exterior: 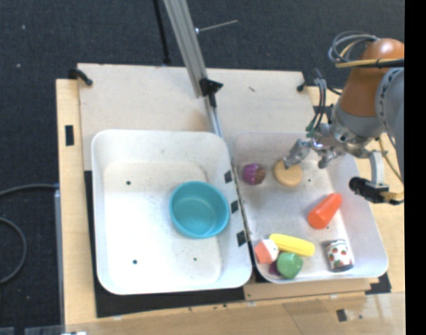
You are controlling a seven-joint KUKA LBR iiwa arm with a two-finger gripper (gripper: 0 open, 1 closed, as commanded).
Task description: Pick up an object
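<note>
Our end effector (308, 153) hangs over the right bin's (360, 257) far edge, fingers spread and empty, one tip just above the tan round disc (289, 175). We judge that disc light, stiff and low, best pinched across its rim. The purple ball (253, 174) lies beside it towards the divider; the orange cone (324, 211) sits nearer us. Open floor lies between them, so there is room to descend.
</note>
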